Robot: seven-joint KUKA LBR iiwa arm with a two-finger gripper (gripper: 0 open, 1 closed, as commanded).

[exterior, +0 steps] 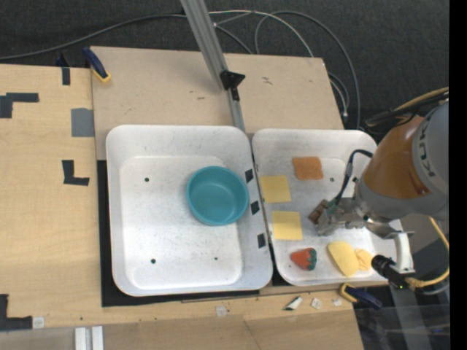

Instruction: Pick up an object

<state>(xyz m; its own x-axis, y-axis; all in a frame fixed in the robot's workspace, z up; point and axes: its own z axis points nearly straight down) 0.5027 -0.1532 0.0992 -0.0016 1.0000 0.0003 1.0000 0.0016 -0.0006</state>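
The left bin (pixel 131 195) holds the biggest piece, a teal bowl (pixel 217 195) sitting upright near its right wall; it looks like light, stiff plastic, smooth enough to slip, and is probably best taken by pinching its rim. The right bin (pixel 270 141) holds smaller things. Two flat yellow squares (pixel 276 189) lie along its left side; thin and low, they likely offer little to grab. An orange-brown slab (pixel 307 168) sits near the top. A yellow lump (pixel 347 258) and a small red-and-green piece (pixel 304 258) rest along the front, compact and probably soft, so taking them across their narrow width seems easiest. The gripper (pixel 322 216) hangs low over the right bin's middle, beside the lower square; I cannot tell how it is set.
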